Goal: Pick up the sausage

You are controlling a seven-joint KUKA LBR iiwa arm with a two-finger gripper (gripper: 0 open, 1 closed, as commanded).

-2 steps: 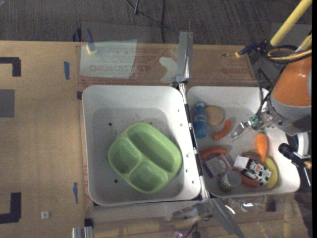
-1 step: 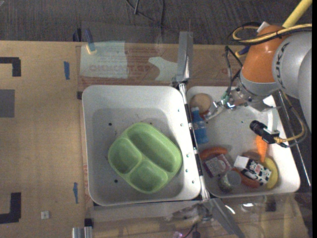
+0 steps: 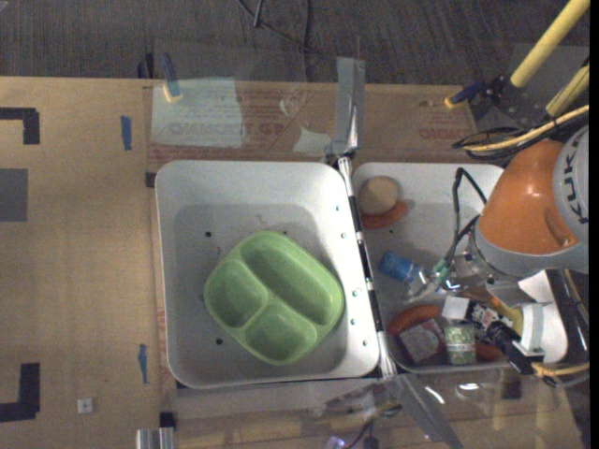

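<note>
The sausage looks to be the reddish-brown curved piece (image 3: 414,317) lying in the near part of the right white bin (image 3: 426,187), just left of the clutter under the arm. Touching its near side is a small dark square packet (image 3: 420,342), with a little green-and-white patterned cup (image 3: 459,340) right next to that. A bit further back sits a blue plastic bottle (image 3: 399,268), and at the far end there's a tan round bun-like thing (image 3: 380,195) resting on an orange disc (image 3: 386,215). The gripper (image 3: 473,299) hangs low over the right bin, just right of the sausage; nothing visibly between its fingers, and honestly I can't tell how it's set. The left white bin (image 3: 182,279) holds a green three-compartment plastic plate (image 3: 273,296). Both bins sit on the tan cardboard-covered worktop (image 3: 75,251).
</note>
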